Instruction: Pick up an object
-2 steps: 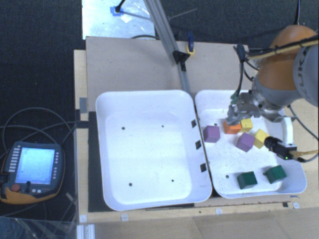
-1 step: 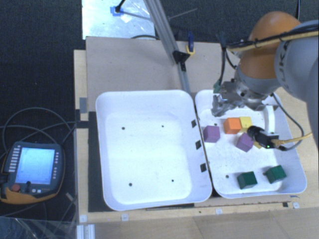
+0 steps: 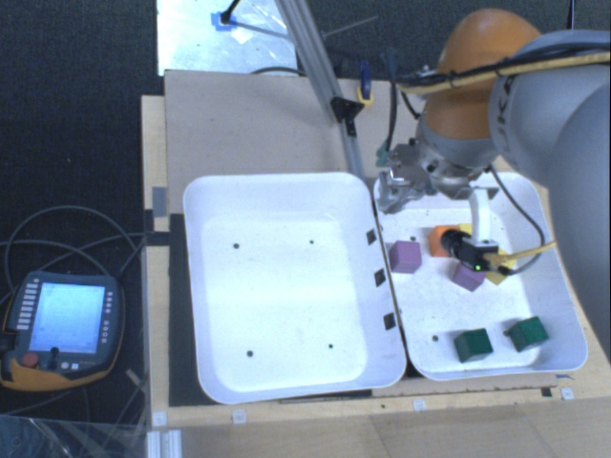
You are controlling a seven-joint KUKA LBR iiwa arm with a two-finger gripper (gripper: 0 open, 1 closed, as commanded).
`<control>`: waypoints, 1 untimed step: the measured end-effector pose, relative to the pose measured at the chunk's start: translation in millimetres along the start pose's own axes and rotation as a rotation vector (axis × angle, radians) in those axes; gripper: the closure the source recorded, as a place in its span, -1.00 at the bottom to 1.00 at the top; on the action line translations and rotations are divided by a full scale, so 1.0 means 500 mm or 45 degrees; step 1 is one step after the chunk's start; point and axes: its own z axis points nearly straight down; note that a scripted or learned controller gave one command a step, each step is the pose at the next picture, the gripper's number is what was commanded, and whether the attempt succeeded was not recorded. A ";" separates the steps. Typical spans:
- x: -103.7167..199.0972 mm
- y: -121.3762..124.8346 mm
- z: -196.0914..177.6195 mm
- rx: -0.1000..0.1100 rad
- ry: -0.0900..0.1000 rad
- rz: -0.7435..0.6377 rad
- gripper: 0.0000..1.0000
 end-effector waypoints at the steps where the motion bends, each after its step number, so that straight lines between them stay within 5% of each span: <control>1: 0.108 0.060 -0.013 -0.002 0.002 -0.002 1.00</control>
